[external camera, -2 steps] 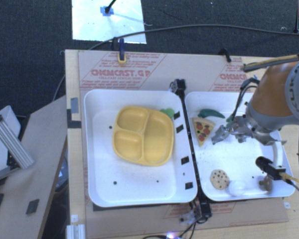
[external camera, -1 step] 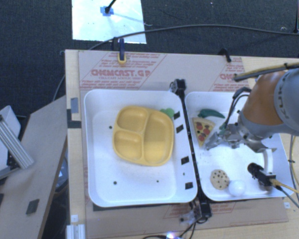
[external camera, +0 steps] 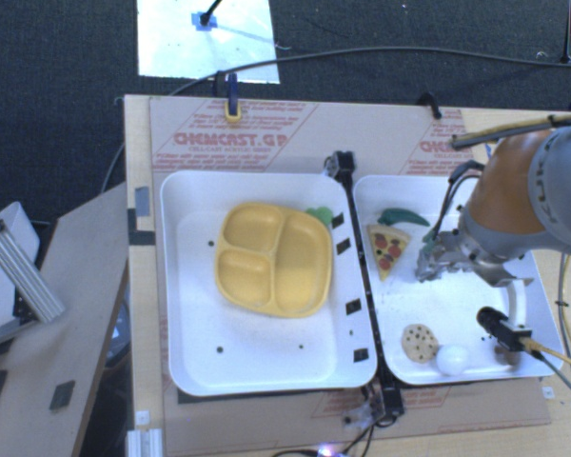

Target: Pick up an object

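My gripper [external camera: 432, 265] hangs low over the middle of the right bin [external camera: 542, 369], with the grey arm and its orange band coming in from the right. Just left of it lies a toy pizza slice [external camera: 387, 249], apart from it. A dark green curved piece [external camera: 403, 217] lies behind the slice near the bin's far wall. Toward the front of the bin sit a brown cookie [external camera: 419, 342] and a white ball [external camera: 451, 358], side by side. Nothing shows between the gripper's tips.
The left bin [external camera: 186, 350] holds a yellow divided plate [external camera: 274, 258] with a green thing [external camera: 320, 216] peeking out behind its far right edge. A black-marked divider [external camera: 354, 274] separates the bins. Cardboard [external camera: 266, 131] lies under both.
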You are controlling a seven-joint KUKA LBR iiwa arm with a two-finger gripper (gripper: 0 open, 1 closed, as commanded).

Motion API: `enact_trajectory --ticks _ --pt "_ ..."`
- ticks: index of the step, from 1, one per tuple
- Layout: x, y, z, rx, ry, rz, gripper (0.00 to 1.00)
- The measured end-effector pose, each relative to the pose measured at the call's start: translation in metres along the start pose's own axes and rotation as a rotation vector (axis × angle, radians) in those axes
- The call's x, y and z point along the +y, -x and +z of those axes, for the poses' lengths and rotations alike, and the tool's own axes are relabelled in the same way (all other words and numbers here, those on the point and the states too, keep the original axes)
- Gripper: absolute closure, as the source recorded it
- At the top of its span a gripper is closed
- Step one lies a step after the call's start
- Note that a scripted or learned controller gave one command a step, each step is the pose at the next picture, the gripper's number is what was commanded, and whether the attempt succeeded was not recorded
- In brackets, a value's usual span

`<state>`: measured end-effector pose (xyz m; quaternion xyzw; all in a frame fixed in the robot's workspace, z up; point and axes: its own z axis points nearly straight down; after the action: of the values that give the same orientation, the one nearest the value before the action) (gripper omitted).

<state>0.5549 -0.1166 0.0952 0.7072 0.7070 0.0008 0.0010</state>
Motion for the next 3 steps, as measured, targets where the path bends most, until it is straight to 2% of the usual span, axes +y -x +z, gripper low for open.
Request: enact_trajectory --ticks 2,3 --pt "0.004 -0.01 -0.107 -0.001 0.005 -0.005 1.0" --pt "0.012 -0.064 -0.102 0.002 0.0 -0.01 1.0"
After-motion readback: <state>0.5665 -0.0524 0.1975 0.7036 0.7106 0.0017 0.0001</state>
